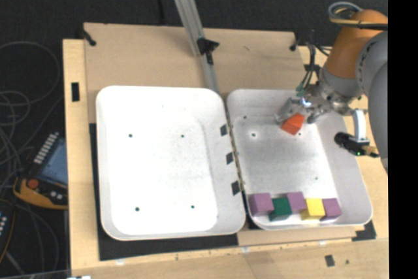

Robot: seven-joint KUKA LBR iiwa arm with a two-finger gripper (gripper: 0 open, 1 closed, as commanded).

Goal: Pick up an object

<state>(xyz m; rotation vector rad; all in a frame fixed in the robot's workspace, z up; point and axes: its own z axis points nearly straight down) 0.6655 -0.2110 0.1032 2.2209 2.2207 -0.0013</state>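
Orange block pinched at the gripper, over the right bin's far half

The gripper (297, 113) has its fingers pressed onto a small orange block (292, 124) — well apart from the purple, green and yellow blocks (295, 205) along the right bin (339, 173)'s near wall. It looks light, stiff and flat-sided — likely easy to clamp across opposite faces, though a corner grip could slip.

shallow white plastic bins (163, 160): 2
purple foam blocks (261, 202): 3
green foam block (281, 208): 1
yellow foam block (315, 208): 1
orange foam block (292, 124): 1
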